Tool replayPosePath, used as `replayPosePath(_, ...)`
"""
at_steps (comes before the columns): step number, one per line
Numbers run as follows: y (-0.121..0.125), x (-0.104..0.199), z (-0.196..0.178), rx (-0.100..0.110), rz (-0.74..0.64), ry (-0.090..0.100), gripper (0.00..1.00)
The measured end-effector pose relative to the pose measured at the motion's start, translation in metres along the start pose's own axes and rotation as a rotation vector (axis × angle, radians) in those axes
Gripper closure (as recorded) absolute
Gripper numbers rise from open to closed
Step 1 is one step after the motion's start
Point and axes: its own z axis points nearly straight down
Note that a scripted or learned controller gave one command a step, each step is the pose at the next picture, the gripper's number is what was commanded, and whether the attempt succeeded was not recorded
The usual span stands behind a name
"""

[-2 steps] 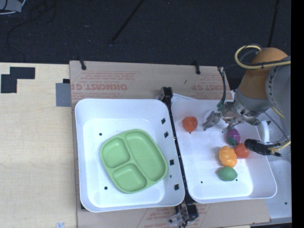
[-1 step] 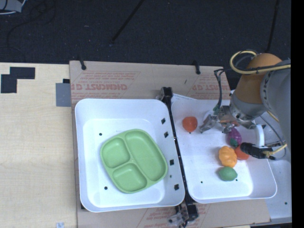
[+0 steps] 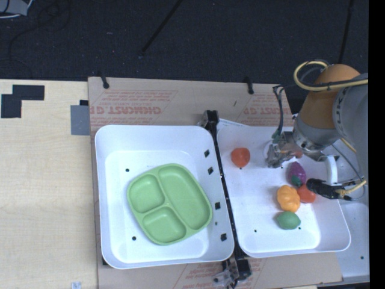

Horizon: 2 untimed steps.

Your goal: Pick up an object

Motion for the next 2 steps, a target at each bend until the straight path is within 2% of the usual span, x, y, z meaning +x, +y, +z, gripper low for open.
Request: replayPosePath(2,-0.009,-0.006,-0.089,-0.006,0.004,-0.002,1.00)
